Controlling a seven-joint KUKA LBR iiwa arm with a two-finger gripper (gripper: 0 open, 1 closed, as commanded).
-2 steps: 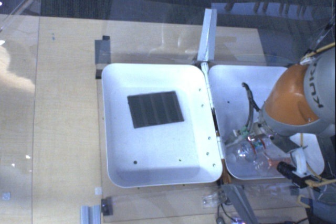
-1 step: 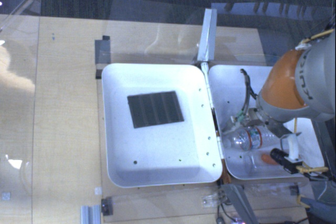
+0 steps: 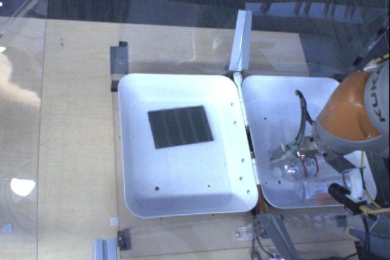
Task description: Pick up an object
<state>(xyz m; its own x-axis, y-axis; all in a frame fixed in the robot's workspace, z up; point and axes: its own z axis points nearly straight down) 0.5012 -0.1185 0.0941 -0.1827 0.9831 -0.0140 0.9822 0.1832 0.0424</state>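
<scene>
**Arm reaching into the right bin over a cluttered patch**

We are looking down on a pale wooden counter [image 3: 61,149] that is carrying two shallow white bins side by side. Starting at the left, the left bin [image 3: 137,186] is holding a dark, ribbed rectangular mat [image 3: 180,126], which is lying flat and slightly turned, a little toward the far-left part of the bin floor and well apart from the walls.

Moving right, a grey metal bar [image 3: 239,39] is rising from the far end of the seam between the bins, and the two rims are sitting just beside each other along that seam.

In the right bin [image 3: 268,103] we are seeing a small cluster of clear, glinting objects [image 3: 291,166] lying near the middle of the floor, toward the near side; they look like transparent plastic items, though we cannot tell exactly what they are or how many. A thin dark cable [image 3: 301,108] is curving down from the far side toward that cluster.

The arm [image 3: 350,115], grey with its orange band, is coming in from the right and is hanging over the right half of this bin. Its tool [image 3: 306,155] is sitting right at the cluster, touching or just above it; we cannot tell whether it is released or clenched, nor whether anything is caught in it.
</scene>
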